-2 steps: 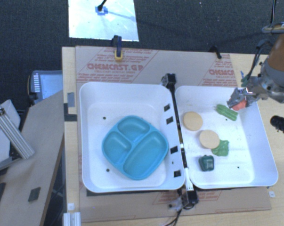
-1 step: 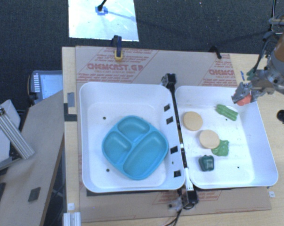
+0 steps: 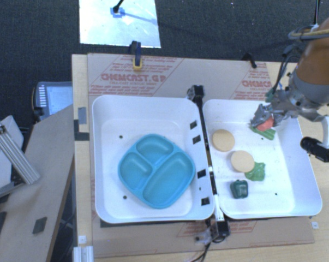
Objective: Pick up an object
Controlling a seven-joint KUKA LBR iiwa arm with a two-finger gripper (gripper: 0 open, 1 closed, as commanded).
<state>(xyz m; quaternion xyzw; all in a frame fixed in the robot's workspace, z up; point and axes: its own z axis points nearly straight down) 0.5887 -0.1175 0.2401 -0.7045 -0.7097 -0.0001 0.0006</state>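
My gripper (image 3: 264, 117) is low over the far right part of the right bin (image 3: 303, 192). A small red and green piece (image 3: 266, 127) lies directly under its tip, touching it or nearly so. Whether it is gripped is hidden by the wrist. In the same bin lie two tan round discs (image 3: 223, 140) (image 3: 242, 161), a light green leafy piece (image 3: 256, 172) and a dark green pepper-like piece (image 3: 239, 189).
The left bin (image 3: 101, 146) holds a blue divided plate (image 3: 156, 170). A black divider (image 3: 202, 141) with clips runs between the bins. The arm's grey body and orange band (image 3: 317, 59) hang over the right bin's far right corner.
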